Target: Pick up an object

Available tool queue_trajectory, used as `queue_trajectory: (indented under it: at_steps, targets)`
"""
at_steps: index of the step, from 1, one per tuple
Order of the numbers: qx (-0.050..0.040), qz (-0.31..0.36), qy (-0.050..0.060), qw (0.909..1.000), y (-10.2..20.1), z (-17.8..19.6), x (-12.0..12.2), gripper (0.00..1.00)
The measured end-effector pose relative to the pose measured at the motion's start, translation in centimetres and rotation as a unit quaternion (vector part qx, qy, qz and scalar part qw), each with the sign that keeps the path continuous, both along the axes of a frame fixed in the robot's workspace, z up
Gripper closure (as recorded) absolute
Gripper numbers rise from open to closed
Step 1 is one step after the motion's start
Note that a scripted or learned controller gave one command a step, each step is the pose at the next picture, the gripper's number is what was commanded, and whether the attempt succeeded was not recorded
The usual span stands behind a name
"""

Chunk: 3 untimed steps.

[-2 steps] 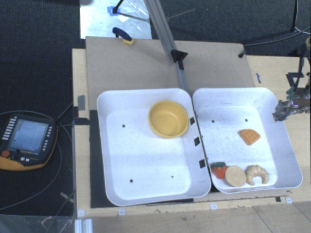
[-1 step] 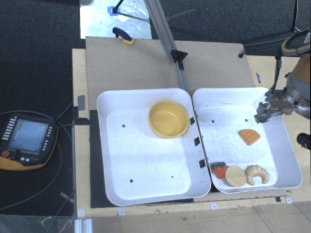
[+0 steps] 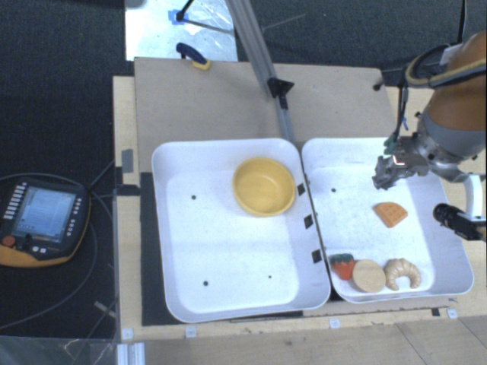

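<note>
Reaching in from the right edge of the frame, the grey arm with its orange band [image 3: 455,90] holds the gripper [image 3: 386,175] over the upper part of the right bin [image 3: 335,154], above the bin's bare white floor. From this slanted overhead angle the gripper is a small dark cluster, and I cannot tell how it is set; nothing can be made out in its grasp.

Just below and slightly right of the gripper, apart from it, an orange wedge-shaped piece [image 3: 390,214] lies on the bin floor. Along the lower edge of the same bin three more things sit in a row: a small red and green item [image 3: 342,265] at the left, a round tan disc [image 3: 368,276] just beside it, seemingly touching, and a pale croissant-shaped piece [image 3: 402,273] to the right of the disc.

The left bin [image 3: 179,280] fills the centre of the frame and carries a yellow bowl [image 3: 263,186], upright, in its upper right part close to the wall shared with the right bin.

Both bins rest on the desk [image 3: 205,97], whose brown top shows in the upper middle of the frame. At the left edge of the frame, off the desk, lies a control pendant [image 3: 42,219] with a lit screen and an orange casing
</note>
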State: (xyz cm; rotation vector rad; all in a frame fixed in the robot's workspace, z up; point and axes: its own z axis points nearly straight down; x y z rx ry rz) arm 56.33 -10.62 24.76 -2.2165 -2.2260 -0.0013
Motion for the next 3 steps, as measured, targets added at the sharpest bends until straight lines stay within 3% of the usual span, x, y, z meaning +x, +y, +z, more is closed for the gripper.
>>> queue_trajectory:
  at_steps: [3]
  targets:
    - [0.0002, 0.001, 0.0, 1.0, 16.2, -0.1, 1.1, 1.0]
